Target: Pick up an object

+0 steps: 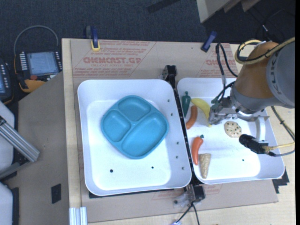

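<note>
Bench [70, 102], brown board surface, bearing two shallow white bins side by side; left bin [93, 172] holds one blue divided plate [135, 126] with three compartments, lying flat near the bin's middle, nothing on it; right bin [243, 170] holds the small objects; along its left wall, from far to near: a green pepper [186, 102] just beside the wall, an orange-red piece [191, 118] directly nearer than the pepper and touching or almost touching it, a carrot [197, 148] with a green top, orange body pointing toward the near edge, and a tan cone-shaped piece [205, 165] just beside the carrot's near end; a yellow banana [202, 108] lies to the right of the pepper, curved, its near end close to the gripper; a round speckled cookie [232, 128] lies toward the bin's middle, right of the gripper tip; arm [262, 78], grey with orange band, enters from the right over the right bin; gripper [214, 117] hangs low between banana and cookie, near both; fingers too small and obscured to judge, so cannot tell whether open or closed; no object seen between them; a black cylindrical fitting [251, 143] with a yellow cable projects from the wrist over the bin's right part.
</note>
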